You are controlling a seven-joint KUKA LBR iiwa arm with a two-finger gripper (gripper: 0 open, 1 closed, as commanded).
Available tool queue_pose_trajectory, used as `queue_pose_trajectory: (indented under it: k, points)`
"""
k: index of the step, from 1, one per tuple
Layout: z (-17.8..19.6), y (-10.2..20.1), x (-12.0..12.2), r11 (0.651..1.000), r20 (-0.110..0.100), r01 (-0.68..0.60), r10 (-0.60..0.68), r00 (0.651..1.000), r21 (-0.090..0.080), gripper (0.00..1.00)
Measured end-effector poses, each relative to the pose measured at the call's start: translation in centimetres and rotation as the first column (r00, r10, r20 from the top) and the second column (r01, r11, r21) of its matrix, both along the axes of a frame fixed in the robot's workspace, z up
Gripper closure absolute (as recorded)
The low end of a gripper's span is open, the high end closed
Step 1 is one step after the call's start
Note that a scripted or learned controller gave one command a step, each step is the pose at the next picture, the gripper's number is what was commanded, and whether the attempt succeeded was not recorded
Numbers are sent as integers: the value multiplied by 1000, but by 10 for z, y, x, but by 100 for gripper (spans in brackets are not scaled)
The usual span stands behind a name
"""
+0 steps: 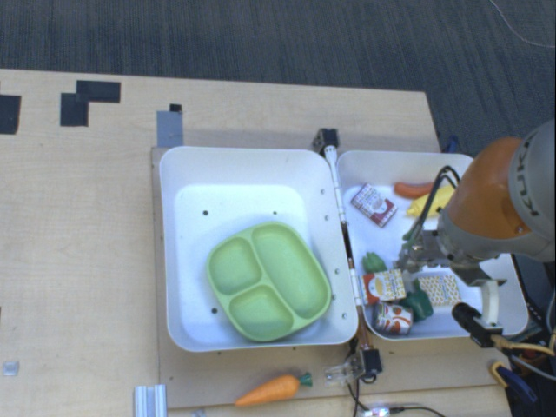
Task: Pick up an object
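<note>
Left bin: green plate. Right bin: mixed items; jaws state unclear.

Light is even and fairly bright, falling from above. The left white bin glows strongest on its floor around the green divided plate, nearly washing out there, with soft shadow along its inner walls. The plate casts little shadow. Detail is soft overall; the small packages right of the plate blur together, and the dark carpet above shows fine grain.
</note>
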State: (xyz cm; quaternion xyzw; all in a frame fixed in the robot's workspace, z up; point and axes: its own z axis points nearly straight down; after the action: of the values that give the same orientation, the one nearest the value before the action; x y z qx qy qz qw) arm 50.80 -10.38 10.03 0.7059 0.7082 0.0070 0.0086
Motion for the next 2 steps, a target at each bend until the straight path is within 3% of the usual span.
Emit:
queue_pose_trajectory:
  k: [1,2]
  points:
    - [0,0,0,1000,0,0,0,1000,0,0]
    - [-13,19,-17,1000,-5,3,-3,1000,-5,0]
